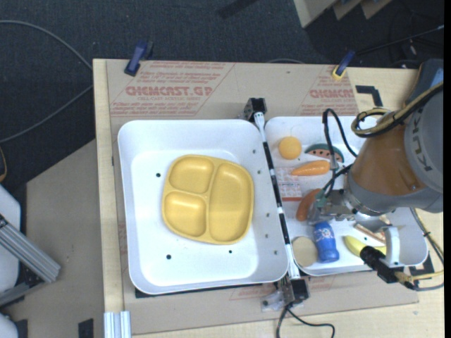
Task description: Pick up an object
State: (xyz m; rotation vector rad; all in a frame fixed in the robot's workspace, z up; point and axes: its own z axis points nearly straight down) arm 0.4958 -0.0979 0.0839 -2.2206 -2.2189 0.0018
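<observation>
My gripper reaches down into the right bin, just above a blue can and beside a reddish-brown sausage. An orange carrot and an orange ball lie farther back in that bin. A round tan disc sits at the bin's front left, and a yellow banana lies right of the can. The arm's body hides the bin's right side.
The left bin holds a yellow three-compartment plate. A black divider bar runs between the bins. Cables loop over the arm at the right. Cardboard covers the bench around the bins.
</observation>
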